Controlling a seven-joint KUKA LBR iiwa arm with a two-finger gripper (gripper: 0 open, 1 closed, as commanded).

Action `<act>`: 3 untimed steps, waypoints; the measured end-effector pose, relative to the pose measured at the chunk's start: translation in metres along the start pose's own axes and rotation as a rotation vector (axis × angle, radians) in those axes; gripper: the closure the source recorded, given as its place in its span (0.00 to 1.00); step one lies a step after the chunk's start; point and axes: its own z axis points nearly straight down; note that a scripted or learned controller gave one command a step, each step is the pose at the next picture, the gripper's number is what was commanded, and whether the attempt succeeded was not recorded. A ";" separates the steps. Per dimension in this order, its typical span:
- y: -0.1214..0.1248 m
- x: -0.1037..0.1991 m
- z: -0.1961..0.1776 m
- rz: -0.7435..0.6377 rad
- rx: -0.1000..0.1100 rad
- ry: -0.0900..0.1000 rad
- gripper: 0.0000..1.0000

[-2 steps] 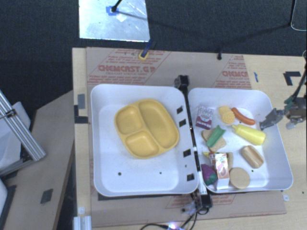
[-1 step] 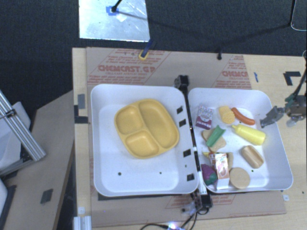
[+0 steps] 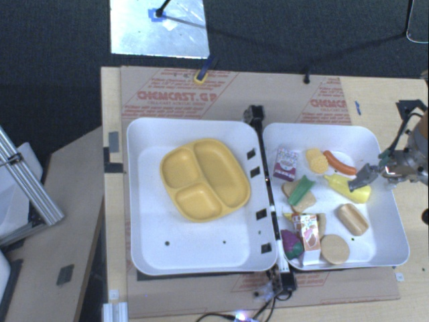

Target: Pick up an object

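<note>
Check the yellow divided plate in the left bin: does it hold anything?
Empty. All three compartments of the yellow divided plate show bare yellow; the toy food lies in the right bin.

The bench (image 3: 114,213) is pale wood, topped by a brown board (image 3: 281,89) printed with red lettering. Two shallow white bins rest side by side on that board, their inner rims touching. The left bin (image 3: 144,200) lies toward the bench's middle; the right bin (image 3: 389,220) reaches near the right end. A small yellow clip (image 3: 200,78) sits at the board's far edge.
</note>
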 end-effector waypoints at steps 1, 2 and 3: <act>0.003 0.003 0.062 0.000 0.001 0.000 0.00; 0.010 -0.002 0.109 0.000 0.000 0.000 0.00; 0.011 -0.002 0.137 0.000 -0.001 0.000 0.00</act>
